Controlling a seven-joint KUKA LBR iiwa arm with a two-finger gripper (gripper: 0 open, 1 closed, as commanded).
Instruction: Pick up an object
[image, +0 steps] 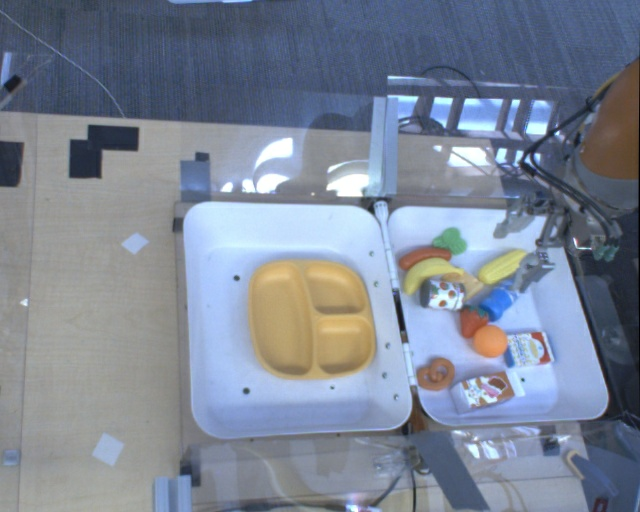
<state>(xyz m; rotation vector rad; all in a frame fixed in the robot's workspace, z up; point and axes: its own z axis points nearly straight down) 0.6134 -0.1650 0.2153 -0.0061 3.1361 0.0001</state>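
Observation:
The right bin (580, 330) holds several toy foods: a green piece (452, 240), a red sausage (424, 257), a banana (430, 276), a small printed can (443, 294), a yellow piece (502, 266), a blue bottle (498, 301), a strawberry (472, 322), an orange (490, 341), a small carton (528, 349), a pretzel (435, 373) and a red-and-white carton (486, 390). My gripper (536, 270) hangs low over the bin's upper right part, just right of the yellow piece and above the blue bottle. Nothing can be seen held in it.
The left bin (215, 300) holds a yellow divided plate (312, 318). A metal post (381, 150) and a rail frame (470, 110) stand behind the bins. The arm (610, 140) enters from the upper right with cables along it.

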